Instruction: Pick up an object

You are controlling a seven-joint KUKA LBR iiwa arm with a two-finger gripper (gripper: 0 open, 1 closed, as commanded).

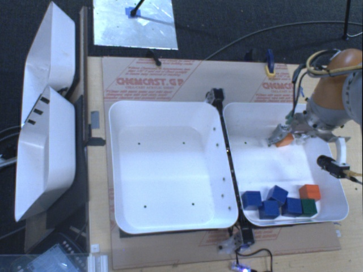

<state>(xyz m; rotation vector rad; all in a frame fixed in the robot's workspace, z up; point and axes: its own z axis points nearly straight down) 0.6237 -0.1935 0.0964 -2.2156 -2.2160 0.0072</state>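
In the camera view, the arm comes in from the right side of the frame, and its gripper (pixel 282 136) sits low in the upper part of the right bin (pixel 249 152), with an orange block (pixel 285 140) between its fingers, so I think it is holding that block to lift it. The other blocks lie bunched in the lower right corner of that bin: four blue blocks (pixel 272 202), an orange-red block (pixel 310 191) and a green block (pixel 308 207), well apart from the gripper. The left bin (pixel 170 169) fills the middle of the frame.
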